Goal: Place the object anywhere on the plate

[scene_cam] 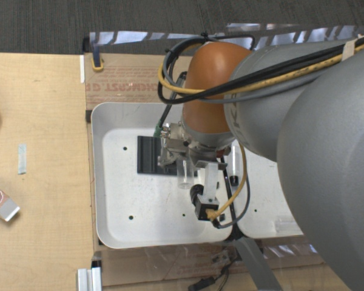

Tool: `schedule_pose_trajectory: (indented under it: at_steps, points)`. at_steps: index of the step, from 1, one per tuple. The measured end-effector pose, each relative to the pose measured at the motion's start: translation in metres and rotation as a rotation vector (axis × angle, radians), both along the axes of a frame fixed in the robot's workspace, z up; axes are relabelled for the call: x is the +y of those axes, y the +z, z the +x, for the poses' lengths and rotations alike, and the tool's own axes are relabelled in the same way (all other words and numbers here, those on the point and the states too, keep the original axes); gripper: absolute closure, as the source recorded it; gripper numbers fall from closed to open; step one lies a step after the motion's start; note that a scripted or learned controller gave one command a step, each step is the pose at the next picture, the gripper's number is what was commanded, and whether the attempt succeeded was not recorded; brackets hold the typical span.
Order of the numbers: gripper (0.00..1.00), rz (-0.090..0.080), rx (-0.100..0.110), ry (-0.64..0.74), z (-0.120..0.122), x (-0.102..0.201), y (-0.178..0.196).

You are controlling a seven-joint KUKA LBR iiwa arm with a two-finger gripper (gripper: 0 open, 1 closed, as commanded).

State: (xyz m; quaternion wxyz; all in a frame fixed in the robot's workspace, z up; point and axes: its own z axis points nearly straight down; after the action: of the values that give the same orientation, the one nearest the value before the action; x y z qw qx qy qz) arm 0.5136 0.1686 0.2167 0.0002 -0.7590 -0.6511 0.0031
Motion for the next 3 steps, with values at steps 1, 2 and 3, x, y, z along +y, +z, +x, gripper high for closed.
schedule_pose_trajectory:
  at_steps: [1, 2, 3]
  points:
    - [0.0, 0.0, 0.0, 0.0, 0.0, 0.0, 0.0]
    - [0.0, -0.001, 0.001, -0.256, -0.038, 0.059, -0.126]
    - [0.0, -0.003, -0.003, -0.445, 0.0, 0.02, 0.073]
